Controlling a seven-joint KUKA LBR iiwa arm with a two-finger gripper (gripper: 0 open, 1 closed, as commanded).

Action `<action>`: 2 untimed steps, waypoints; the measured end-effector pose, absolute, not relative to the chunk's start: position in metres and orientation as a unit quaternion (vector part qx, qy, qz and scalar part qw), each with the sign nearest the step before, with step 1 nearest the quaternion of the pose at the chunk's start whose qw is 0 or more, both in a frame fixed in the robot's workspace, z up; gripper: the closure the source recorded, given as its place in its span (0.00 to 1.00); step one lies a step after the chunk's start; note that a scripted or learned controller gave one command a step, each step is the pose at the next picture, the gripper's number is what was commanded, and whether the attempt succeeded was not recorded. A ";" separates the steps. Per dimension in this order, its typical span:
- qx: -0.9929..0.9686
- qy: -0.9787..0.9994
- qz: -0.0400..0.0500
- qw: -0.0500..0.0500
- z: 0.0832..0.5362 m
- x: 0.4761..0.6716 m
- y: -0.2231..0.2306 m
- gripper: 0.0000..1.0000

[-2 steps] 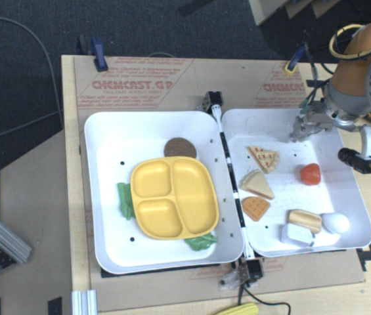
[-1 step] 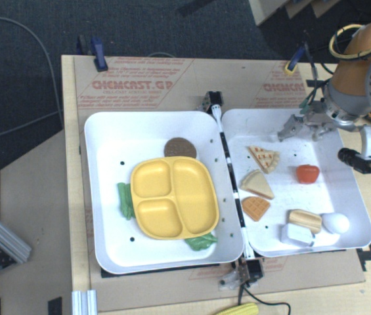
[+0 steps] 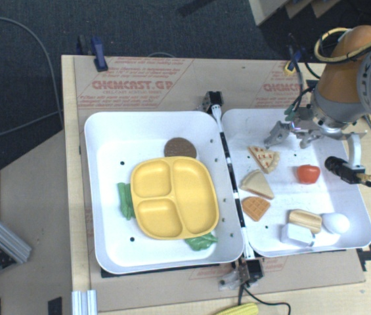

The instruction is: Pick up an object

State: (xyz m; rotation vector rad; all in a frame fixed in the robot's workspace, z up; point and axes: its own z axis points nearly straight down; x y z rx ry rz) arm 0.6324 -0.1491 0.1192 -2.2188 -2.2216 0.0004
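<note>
- Over the far end of the right white plastic bin (image 3: 362, 223), the grey arm with its orange band (image 3: 347, 67) reaches in from the right, and its metal two-finger gripper (image 3: 295, 134) hangs just above the bin floor.
- The gripper's fingers (image 3: 277, 135) look spread apart with nothing between them, though they are small and somewhat blurred.
- Nearest the gripper lies a tan waffle-textured triangular wedge (image 3: 263, 157); its tip points toward the camera's near side and slightly right, its broad edge facing the gripper.
- Just below it sits a pale beige smooth wedge like a sandwich half (image 3: 257, 185), its long axis slanting from upper left to lower right.
- A round orange-brown waffle piece (image 3: 256, 208) lies beside the bin's left wall.
- A glossy red tomato-like ball (image 3: 308, 174) sits apart, toward the right.
- At the near end, a tan bread-roll shape (image 3: 305, 220), a white egg-like ball (image 3: 335, 223) and a white block (image 3: 297, 235) crowd together; their edges merge with the white bin and are hard to separate.
- In the left white bin (image 3: 100, 136) a yellow three-compartment plastic tray (image 3: 174, 197) covers much of the floor.
- A dark brown disc (image 3: 180, 147) is partly hidden behind the tray's far rim.
- Green leafy pieces (image 3: 126, 200) poke out at its left and near edges, mostly covered.
</note>
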 end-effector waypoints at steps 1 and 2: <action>-0.707 -0.707 -0.002 -0.004 0.089 0.628 -0.129 0.00; -0.707 -0.707 0.000 0.001 0.085 0.612 -0.098 0.00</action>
